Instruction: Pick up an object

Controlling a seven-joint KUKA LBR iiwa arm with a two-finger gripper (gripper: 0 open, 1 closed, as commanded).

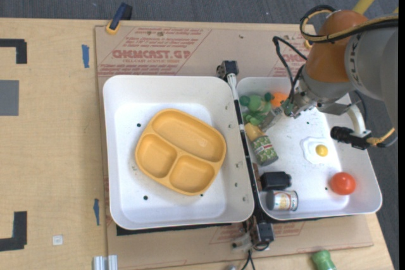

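Note:
My gripper (283, 109) reaches down into the right bin (364, 164) near its upper left part. It hangs just right of a green leafy toy (255, 105) and a small orange piece (278, 98). Below it a yellow piece (252, 131) and a green packet (265, 150) lie along the bin's left wall. A fried egg toy (317, 150) lies in the middle and a red tomato (342, 183) near the lower right. At the bottom left sit a black block (275, 180) and a small can (282, 201).
The left bin (120, 136) holds a yellow divided plate (180, 151). A black clamp (228, 67) sits at the top of the ridge between the bins. A green object (323, 258) lies on the bench below the right bin. Cables hang from the arm's wrist (335, 47).

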